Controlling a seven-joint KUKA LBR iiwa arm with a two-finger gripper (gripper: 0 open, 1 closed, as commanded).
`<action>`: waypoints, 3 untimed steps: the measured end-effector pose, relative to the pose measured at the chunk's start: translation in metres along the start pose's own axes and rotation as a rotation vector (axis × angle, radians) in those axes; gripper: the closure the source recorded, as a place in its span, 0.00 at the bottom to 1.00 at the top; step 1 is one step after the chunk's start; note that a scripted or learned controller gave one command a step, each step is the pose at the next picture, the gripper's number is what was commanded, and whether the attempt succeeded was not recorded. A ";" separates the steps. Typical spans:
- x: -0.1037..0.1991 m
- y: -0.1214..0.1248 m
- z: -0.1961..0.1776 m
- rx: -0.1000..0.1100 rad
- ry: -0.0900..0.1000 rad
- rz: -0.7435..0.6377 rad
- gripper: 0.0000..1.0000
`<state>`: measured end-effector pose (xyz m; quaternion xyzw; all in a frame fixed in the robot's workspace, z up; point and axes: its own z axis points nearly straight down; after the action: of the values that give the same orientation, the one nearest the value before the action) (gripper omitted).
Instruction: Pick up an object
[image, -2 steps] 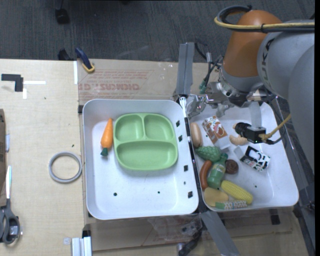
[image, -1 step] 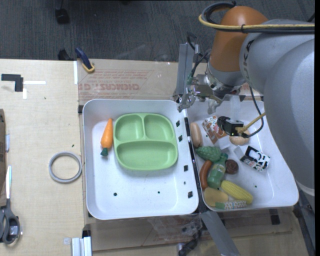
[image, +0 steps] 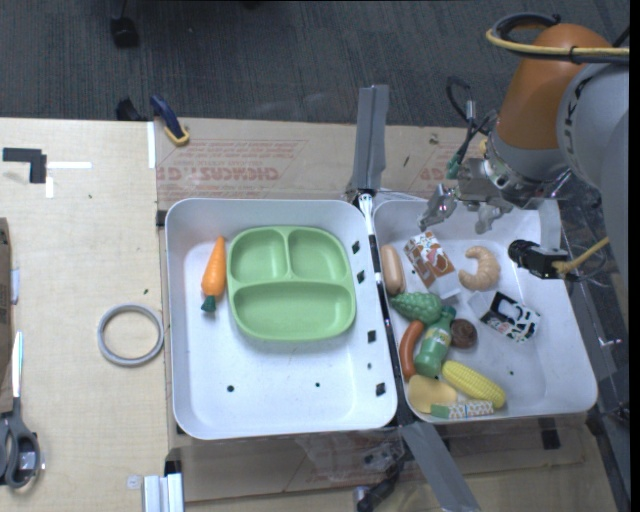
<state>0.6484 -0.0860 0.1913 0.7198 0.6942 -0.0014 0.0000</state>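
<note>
My gripper (image: 462, 212) hangs over the far end of the right bin (image: 570, 345), fingers spread open with nothing between them. Just in front of it lie a red-and-white snack pack (image: 430, 258) and a tan croissant (image: 481, 268). Also in that bin are a hot dog (image: 392, 268), a green leafy vegetable (image: 419, 305), a red pepper (image: 409, 346), a green bottle (image: 434, 348), a brown donut (image: 463, 333), a black-and-white toy car (image: 512, 319), a corn cob (image: 473, 384) and a yellow piece (image: 430, 393).
The left bin (image: 190, 370) holds a green divided plate (image: 292, 282) and a carrot (image: 213, 270) beside it. On the bench to the left lie a grey ring (image: 130, 333) and scissors (image: 18, 445). A black cable end (image: 535, 255) hangs over the right bin.
</note>
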 end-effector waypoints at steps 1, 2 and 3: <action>0.001 0.000 0.000 0.000 0.000 -0.001 0.00; -0.006 0.009 0.100 0.000 0.001 -0.360 0.00; -0.007 0.009 0.091 -0.001 0.000 -0.356 1.00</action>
<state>0.6572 -0.0939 0.1008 0.5854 0.8107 -0.0008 0.0001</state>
